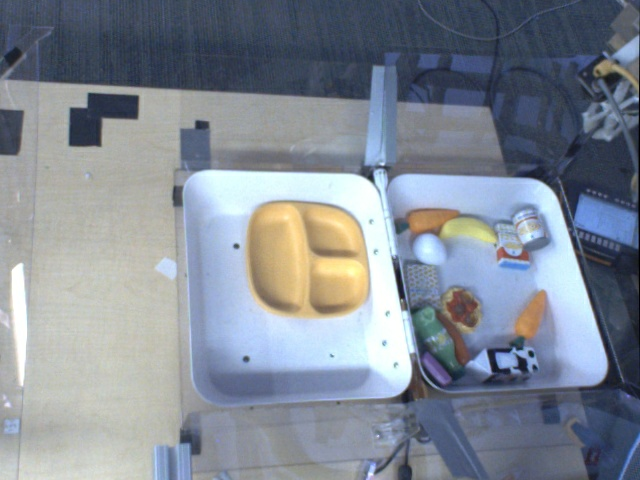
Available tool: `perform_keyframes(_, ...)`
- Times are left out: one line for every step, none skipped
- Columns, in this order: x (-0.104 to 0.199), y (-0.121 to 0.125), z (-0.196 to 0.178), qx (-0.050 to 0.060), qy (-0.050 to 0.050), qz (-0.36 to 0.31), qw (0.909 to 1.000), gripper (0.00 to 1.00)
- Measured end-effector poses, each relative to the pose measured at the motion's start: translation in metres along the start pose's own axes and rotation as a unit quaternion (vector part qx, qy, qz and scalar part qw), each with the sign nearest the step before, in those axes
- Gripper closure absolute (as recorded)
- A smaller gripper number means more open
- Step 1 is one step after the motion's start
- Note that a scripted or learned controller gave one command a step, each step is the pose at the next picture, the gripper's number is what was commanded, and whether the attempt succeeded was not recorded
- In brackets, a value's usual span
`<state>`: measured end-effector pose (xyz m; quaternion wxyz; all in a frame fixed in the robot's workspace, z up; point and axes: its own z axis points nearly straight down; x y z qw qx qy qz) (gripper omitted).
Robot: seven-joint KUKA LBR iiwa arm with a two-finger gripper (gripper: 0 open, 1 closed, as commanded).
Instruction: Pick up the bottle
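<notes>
Bottle (pixel 432 330), perhaps green, lies half-hidden among right bin (pixel 585 298) toys.

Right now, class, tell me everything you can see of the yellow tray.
The yellow tray is a rounded, glossy, plastic-looking dish with three hollows: one long at the view's left, two smaller at the right. It lies flat, open side up, in the left bin, slightly above its middle, resting on the bin's floor, apart from the walls.
</notes>
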<state>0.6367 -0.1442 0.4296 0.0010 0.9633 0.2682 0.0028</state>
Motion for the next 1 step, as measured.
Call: perform_keyframes(0.0055,-0.0406,0.0811,0.001,-0.001,-0.06,0.9982,1.0)
